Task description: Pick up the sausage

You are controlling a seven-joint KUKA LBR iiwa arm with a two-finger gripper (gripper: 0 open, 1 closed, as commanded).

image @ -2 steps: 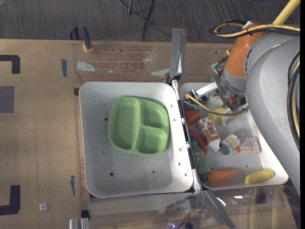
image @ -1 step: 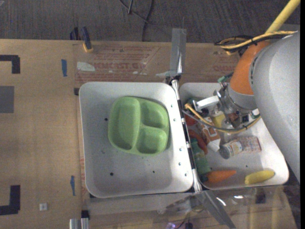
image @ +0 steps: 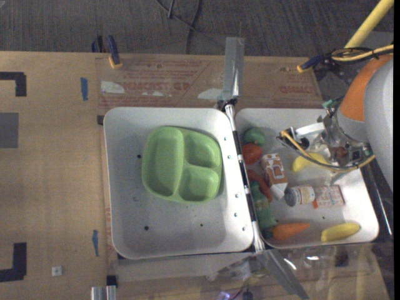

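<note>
My claw [image: 326,150] hanging over the right bin [image: 369,227], its grip impossible to tell, the sausage [image: 260,184] lying by that bin's left wall, green plate [image: 182,164] in the left bin [image: 125,230]

We are seeing two white bins [image: 125,186]; the left one is holding a lime-green divided plate [image: 182,164], while the right bin [image: 369,220] is showing an orange carrot [image: 289,230], a yellow banana [image: 340,231] and a reddish-brown sausage [image: 260,183]. The arm [image: 375,105] is showing grey with an orange band.
</note>
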